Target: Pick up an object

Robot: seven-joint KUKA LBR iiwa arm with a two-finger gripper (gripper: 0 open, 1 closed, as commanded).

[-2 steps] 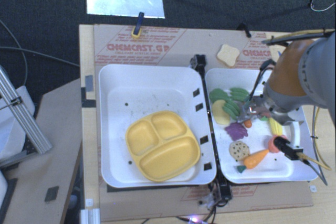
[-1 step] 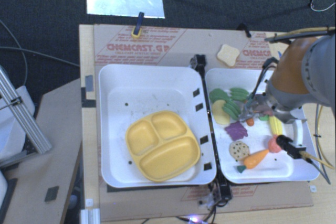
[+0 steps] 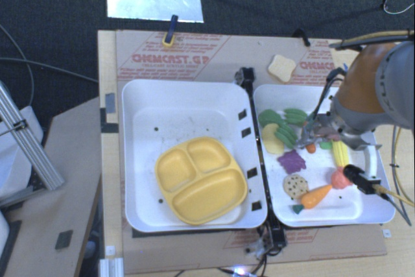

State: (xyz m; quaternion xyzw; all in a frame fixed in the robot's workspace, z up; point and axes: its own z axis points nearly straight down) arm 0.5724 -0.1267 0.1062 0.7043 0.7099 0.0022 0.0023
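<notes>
Hovering gripper [image 3: 310,137] crowds green toys [image 3: 284,126] (right bin [image 3: 373,207], left half).

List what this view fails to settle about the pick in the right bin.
- Jaws of the gripper: too small and dark in the camera view to tell open from shut, or whether they hold anything.
- Small orange piece just below the gripper: too small to identify.
- Right part of the right bin: covered by the arm.
- Arm itself: cut off by the right edge.
</notes>
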